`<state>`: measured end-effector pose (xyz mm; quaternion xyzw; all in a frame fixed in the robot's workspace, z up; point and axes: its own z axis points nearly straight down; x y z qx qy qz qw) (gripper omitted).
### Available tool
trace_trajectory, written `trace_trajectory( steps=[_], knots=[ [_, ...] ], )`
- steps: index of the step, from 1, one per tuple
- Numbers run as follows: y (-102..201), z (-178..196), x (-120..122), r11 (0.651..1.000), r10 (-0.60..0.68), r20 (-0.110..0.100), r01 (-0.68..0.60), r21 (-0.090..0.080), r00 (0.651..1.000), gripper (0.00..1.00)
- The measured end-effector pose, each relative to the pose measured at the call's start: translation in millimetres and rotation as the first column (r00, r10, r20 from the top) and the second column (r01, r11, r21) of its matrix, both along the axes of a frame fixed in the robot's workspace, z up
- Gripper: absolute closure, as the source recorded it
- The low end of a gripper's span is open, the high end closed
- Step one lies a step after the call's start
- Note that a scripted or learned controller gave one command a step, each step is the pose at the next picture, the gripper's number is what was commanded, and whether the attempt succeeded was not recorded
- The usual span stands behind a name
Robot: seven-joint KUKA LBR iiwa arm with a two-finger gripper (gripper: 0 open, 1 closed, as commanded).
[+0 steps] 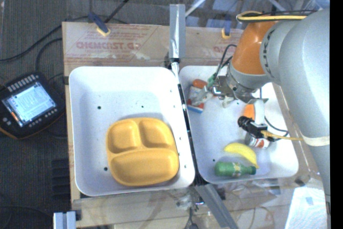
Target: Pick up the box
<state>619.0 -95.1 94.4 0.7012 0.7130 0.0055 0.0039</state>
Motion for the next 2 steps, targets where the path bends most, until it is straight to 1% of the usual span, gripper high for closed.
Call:
trace_trajectory(
  steps=[1,2],
  knots=[
    [-1.5,1.2,55.3,1.000,0.030,0.006,-0.029,-0.007,1.000,0.00],
    [-1.5,2.7,32.7,0.999,0.051,0.013,-0.051,-0.008,0.999,0.00]
  ],
)
